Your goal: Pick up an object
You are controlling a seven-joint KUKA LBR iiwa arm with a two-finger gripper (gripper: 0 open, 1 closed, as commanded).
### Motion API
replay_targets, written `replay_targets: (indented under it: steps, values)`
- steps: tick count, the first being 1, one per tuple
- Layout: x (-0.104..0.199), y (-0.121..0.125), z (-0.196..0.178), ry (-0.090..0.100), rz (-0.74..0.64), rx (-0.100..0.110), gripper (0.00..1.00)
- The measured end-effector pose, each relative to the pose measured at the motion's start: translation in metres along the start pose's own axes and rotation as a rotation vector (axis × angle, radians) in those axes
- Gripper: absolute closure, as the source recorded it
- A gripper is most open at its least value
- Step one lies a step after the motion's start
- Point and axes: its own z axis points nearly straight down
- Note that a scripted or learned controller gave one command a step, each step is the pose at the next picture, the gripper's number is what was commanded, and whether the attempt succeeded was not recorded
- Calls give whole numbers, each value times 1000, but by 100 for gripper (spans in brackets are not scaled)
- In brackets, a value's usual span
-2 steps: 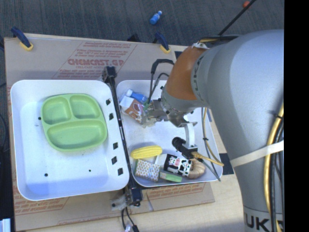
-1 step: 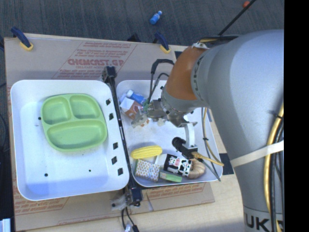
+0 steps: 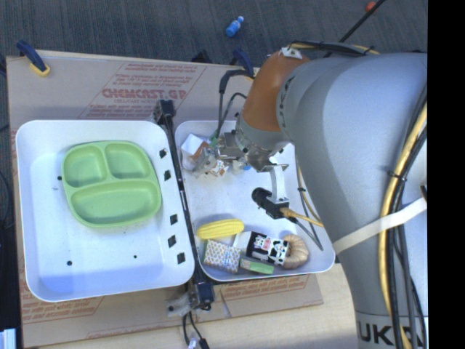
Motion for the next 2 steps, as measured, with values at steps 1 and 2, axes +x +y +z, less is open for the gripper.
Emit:
replay_targets:
  steps: [1, 2]
  values:
    - [-1, 0, -11, -2, -7, 0, 100]
    - [0, 0, -11, -2, -8, 1, 0]
